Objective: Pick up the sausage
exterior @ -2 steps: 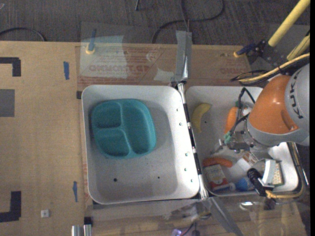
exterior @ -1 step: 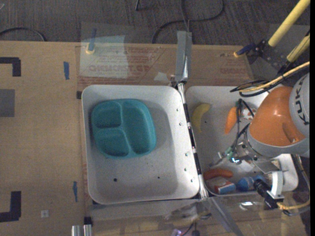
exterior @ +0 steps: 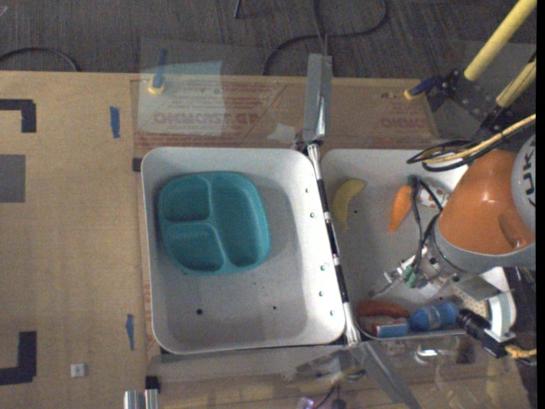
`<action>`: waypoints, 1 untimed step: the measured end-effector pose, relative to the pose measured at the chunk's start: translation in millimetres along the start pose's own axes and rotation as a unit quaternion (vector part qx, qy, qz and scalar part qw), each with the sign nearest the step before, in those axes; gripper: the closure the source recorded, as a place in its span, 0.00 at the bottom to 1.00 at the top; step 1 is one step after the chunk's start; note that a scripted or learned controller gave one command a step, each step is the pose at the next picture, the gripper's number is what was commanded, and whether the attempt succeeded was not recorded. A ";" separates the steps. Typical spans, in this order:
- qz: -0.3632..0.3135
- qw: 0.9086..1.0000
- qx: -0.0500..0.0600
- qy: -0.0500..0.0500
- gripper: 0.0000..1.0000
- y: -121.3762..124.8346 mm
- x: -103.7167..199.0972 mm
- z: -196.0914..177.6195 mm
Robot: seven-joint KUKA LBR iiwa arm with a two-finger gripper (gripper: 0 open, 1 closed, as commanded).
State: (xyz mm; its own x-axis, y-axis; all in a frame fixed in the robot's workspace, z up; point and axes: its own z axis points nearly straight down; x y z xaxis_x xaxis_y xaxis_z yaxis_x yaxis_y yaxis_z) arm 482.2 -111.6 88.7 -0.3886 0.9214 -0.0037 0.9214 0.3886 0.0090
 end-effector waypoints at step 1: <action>0.091 0.996 0.004 0.000 0.00 24.9 4.1 -247.0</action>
State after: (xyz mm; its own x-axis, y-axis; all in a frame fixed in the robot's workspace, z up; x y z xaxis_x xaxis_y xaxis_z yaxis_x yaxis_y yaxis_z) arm 501.2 -98.2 335.9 -0.2158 0.9764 -0.0019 0.9764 0.2158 0.0020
